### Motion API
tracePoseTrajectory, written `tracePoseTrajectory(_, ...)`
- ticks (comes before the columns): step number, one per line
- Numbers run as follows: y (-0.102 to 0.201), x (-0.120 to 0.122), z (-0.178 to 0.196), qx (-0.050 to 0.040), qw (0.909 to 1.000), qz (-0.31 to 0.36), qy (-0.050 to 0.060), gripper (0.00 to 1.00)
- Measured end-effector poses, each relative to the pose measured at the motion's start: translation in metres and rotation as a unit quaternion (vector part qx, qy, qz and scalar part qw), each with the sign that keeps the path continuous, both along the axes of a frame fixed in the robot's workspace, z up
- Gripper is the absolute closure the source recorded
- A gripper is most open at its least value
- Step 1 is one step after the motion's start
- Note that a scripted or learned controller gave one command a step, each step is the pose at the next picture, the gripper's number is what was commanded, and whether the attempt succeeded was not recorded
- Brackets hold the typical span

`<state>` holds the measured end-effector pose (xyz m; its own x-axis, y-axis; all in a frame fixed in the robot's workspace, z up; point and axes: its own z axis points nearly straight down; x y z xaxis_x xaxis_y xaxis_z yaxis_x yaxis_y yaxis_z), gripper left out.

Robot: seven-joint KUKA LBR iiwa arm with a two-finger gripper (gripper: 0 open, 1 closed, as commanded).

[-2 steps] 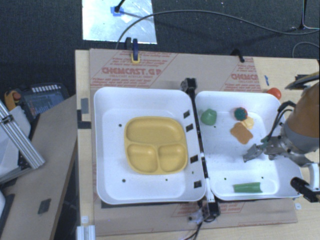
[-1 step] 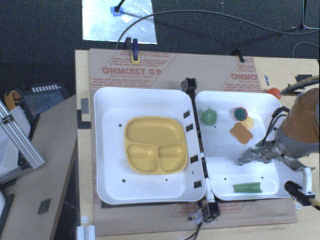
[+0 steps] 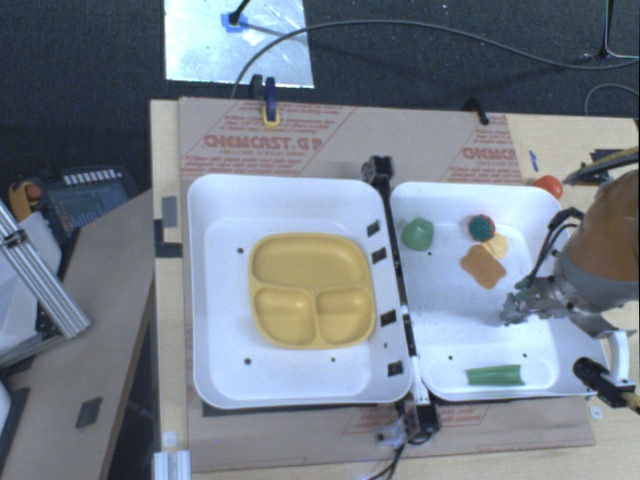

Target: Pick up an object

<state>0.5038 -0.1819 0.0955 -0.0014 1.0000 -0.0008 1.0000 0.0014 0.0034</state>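
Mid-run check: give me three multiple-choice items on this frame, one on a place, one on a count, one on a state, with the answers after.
1. Where does the yellow plastic three-compartment tray lie?
A. left white bin
B. right white bin
C. on the cardboard outside the bins

2. How many loose objects lie in the right white bin?
A. two
B. four
C. six

3. How does the green cylindrical stick lie?
A. standing upright
B. flat by the near wall
C. leaning on the tray

Answers:
1 A, it sits inside the left white bin.
2 B, green rounded block, teal and red ball, orange flat block, stick.
3 B, its length runs along the bin floor.
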Motion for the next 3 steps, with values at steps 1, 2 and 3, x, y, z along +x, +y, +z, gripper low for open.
tracePoseTrajectory(1, -0.005, 0.002, 0.044, -0.0007, 1.0000, 0.001, -0.001, 1.00)
tracePoseTrajectory(2, -0.007, 0.000, 0.108, -0.0012, 1.0000, 0.001, -0.003, 1.00)
tracePoseTrajectory(3, -0.016, -0.001, 0.168, -0.0017, 1.0000, 0.001, -0.003, 1.00)
